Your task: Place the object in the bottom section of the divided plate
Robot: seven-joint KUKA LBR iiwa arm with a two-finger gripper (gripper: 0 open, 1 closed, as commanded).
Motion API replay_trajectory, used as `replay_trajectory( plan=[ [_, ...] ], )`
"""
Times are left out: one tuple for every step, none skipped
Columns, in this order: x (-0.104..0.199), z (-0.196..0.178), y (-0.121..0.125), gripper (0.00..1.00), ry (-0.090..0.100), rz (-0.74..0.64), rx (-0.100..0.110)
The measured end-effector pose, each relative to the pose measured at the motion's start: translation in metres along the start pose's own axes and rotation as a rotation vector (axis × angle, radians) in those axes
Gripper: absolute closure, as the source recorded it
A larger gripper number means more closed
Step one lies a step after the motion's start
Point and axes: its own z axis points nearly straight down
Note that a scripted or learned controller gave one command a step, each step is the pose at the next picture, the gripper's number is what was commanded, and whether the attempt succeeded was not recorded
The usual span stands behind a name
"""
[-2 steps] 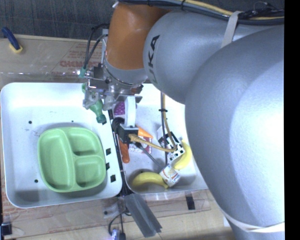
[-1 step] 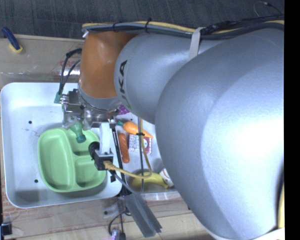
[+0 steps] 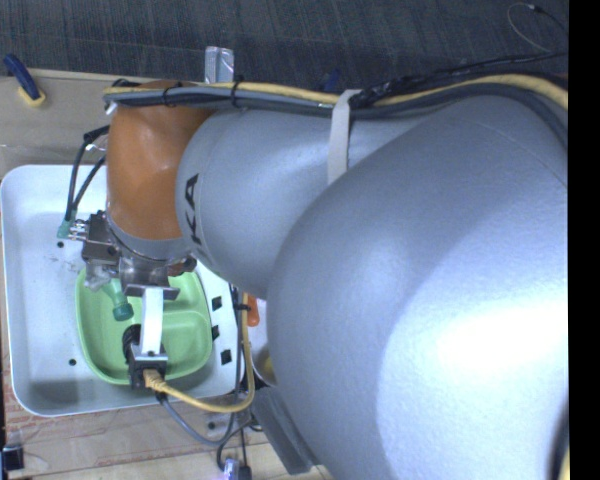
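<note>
A light green divided plate (image 3: 188, 336) lies in the left white bin (image 3: 30, 268), toward its near right part. My gripper (image 3: 108, 286) hangs low over the plate's left side, below the orange wrist band. A small teal-green thing (image 3: 122, 311) shows right at the gripper's tip, over the plate. Whether it is held or lying on the plate cannot be made out. The wrist hides the plate's far part and its dividers.
The arm's big grey body (image 3: 400, 268) covers the right bin and most of the bench. A yellow cable (image 3: 210, 402) loops over the left bin's near rim. A blue-handled clamp (image 3: 22, 76) sits on the bench's far left corner. Bare bin floor lies left of the plate.
</note>
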Motion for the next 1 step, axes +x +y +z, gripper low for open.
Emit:
replay_trajectory(
  plan=[
    [-0.0006,-0.0001,0.0005,0.0,0.0,0.002,-0.001]
  ],
)
